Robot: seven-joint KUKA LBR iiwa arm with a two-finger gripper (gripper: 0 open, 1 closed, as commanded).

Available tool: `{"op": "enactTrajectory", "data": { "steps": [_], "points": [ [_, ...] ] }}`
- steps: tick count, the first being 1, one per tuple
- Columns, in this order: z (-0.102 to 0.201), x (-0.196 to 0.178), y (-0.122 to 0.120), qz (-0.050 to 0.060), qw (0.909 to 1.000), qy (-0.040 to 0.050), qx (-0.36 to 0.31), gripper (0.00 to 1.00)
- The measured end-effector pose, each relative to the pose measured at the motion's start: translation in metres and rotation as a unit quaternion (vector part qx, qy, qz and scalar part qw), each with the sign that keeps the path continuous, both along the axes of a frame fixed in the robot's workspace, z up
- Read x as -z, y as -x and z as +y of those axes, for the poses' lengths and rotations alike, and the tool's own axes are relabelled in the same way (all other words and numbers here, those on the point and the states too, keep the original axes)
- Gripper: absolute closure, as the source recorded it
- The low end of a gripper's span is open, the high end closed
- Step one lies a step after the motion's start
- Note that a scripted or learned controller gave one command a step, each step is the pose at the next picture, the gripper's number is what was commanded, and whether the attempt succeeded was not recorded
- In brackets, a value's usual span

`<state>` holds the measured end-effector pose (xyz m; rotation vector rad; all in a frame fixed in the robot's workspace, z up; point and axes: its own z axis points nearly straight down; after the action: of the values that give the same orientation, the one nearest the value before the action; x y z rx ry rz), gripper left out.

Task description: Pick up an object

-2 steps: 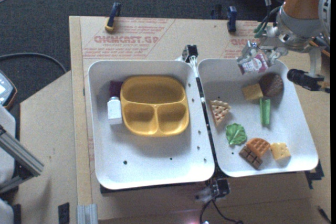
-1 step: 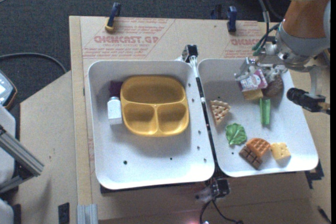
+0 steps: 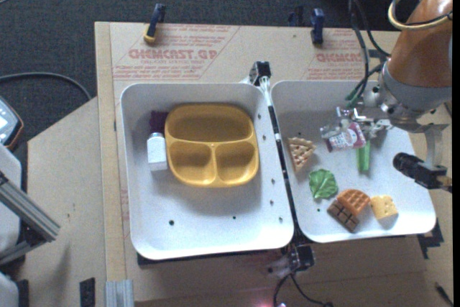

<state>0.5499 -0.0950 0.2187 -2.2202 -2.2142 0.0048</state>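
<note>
Your gripper (image 3: 357, 127) sits low over the pink packet (image 3: 346, 137) in the right bin (image 3: 424, 221), likely lining up a grab; grip state unclear.

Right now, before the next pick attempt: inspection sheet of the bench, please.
Surface: left bin and right bin, both white, side by side on a board.
Job's things: right bin holds pizza slice toy, green leaf, waffle, cheese piece, green stick, pink packet.
Clutter: left bin holds yellow divided tray, white bottle, dark purple item behind it.
Grippers: gripper over the right bin by the pink packet; hold unclear.
Cables: black cables along the arm; a cable on the floor at left.
Surroundings: dark carpet, clamps on the board's far edge.
</note>
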Motion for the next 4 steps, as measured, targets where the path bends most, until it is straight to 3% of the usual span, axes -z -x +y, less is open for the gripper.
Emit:
{"op": "enactTrajectory", "data": {
  "steps": [1, 2, 3, 4],
  "points": [
    [0.009, 0.001, 0.043, 0.000, 1.0000, -0.0001, 0.000, 1.00],
    [0.005, -0.014, 0.065, -0.002, 1.0000, 0.0001, -0.001, 1.00],
    [0.018, 0.003, 0.061, -0.001, 1.0000, 0.0001, -0.002, 1.00],
    [0.010, -0.007, 0.075, -0.002, 1.0000, 0.0001, -0.001, 1.00]
  ]
}}
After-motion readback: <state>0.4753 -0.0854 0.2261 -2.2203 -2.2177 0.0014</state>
